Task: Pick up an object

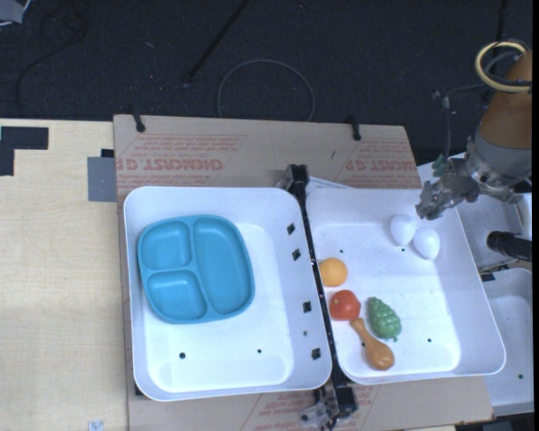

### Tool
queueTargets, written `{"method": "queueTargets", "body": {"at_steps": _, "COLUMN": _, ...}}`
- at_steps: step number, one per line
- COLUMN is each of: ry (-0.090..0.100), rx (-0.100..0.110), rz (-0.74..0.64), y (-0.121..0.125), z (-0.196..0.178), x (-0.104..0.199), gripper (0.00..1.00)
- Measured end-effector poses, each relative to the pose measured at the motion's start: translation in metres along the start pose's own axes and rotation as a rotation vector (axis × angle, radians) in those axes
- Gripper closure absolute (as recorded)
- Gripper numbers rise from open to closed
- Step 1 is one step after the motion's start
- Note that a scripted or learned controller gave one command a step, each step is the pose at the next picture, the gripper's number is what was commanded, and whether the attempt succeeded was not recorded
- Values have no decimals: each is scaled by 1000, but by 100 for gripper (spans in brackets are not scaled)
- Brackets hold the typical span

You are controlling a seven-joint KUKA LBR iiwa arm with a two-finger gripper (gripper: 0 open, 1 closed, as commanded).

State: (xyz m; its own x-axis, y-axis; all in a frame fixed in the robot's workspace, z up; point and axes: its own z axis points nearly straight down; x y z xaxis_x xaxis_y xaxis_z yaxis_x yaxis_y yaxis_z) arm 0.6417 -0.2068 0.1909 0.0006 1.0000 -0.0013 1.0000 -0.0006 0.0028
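Observation:
In the right bin [431, 348] lie two white eggs [413, 237] side by side near its far right corner. Toward the bin's left side sit an orange ball [332, 271], a red tomato [344, 304], a green bumpy fruit [384, 319] and a tan pear-shaped piece [375, 348]. My gripper [434, 199] hovers at the bin's far right edge, just above and right of the eggs, with nothing seen between its fingers.
The left bin [269, 348] holds a blue divided plate [196, 268]. A black divider [310, 285] runs between the two bins. Both bins rest on a cardboard sheet [251, 151]. The arm's grey wrist [503, 142] stands at the right edge.

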Motion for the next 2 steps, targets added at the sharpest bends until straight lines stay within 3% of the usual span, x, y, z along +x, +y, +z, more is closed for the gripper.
{"method": "queueTargets", "body": {"at_steps": 2, "ry": 1, "rx": 2, "rz": -4, "y": 2, "z": -78, "x": -2, "gripper": 100}}
